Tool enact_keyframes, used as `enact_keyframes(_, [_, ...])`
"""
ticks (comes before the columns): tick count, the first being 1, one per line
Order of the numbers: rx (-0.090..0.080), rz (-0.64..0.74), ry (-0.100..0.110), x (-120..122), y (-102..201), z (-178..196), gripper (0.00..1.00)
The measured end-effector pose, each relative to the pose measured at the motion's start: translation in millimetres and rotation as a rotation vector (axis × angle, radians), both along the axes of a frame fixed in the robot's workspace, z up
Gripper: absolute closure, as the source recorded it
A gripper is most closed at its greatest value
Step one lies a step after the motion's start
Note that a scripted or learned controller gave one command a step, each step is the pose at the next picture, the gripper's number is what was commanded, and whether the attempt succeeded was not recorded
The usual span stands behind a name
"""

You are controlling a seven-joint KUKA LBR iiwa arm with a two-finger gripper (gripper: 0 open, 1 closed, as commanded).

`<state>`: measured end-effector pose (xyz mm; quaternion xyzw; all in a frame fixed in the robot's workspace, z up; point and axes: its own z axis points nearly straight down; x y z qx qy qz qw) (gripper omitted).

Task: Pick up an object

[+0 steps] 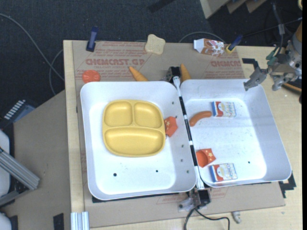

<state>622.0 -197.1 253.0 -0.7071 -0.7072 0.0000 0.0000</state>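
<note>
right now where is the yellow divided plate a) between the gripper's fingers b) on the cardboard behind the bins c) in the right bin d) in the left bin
d: the yellow divided plate lies flat in the left bin, while the gripper hovers over the far corner of the right bin.

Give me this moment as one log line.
gripper: open, above right bin's far corner | holding: nothing | nearest: milk carton, sausage
</note>
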Motion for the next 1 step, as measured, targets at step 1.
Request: enact_keyframes(1, [0.001, 0.001, 0.003, 12.8, 47.5, -137.9, 0.0])
